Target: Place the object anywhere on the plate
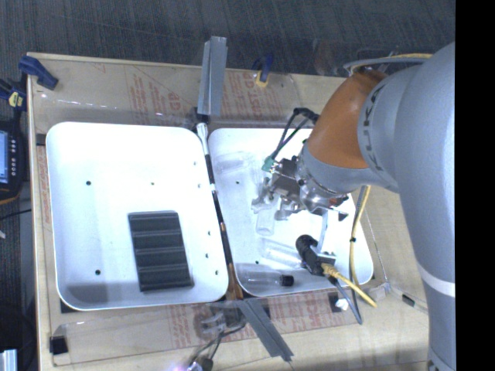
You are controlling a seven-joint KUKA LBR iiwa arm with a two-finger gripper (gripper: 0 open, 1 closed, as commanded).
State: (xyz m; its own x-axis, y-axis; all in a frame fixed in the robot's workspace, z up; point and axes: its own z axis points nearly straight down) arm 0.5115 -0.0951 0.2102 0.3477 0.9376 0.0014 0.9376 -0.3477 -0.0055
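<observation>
Plate (161,250) and object (263,280) are both small next to the largest thing we see, the grey arm (402,137). It reaches in from the right, its orange band bent over the right bin (232,207). Beneath everything lies the surface (116,79), a brown board with blue clamps (35,72) at its far edge. On it the two white bins sit side by side, their inner walls almost touching. A grey metal bar (213,76) stands at the far end of the gap between them.

The left bin (77,168) holds the plate, a dark ribbed rectangle lying flat on the bin floor near its front right corner.

The hand (272,205) hangs over the middle of the right bin, wrapped in cables. We cannot tell whether it is wide or narrow, or whether it holds anything.

The object, as far as we can make out, is a clear tube-like piece with a dark end. It lies along the near wall of the right bin, apart from the hand and well apart from the plate. A few other glassy shapes on that bin's floor are too faint for us to identify.
</observation>
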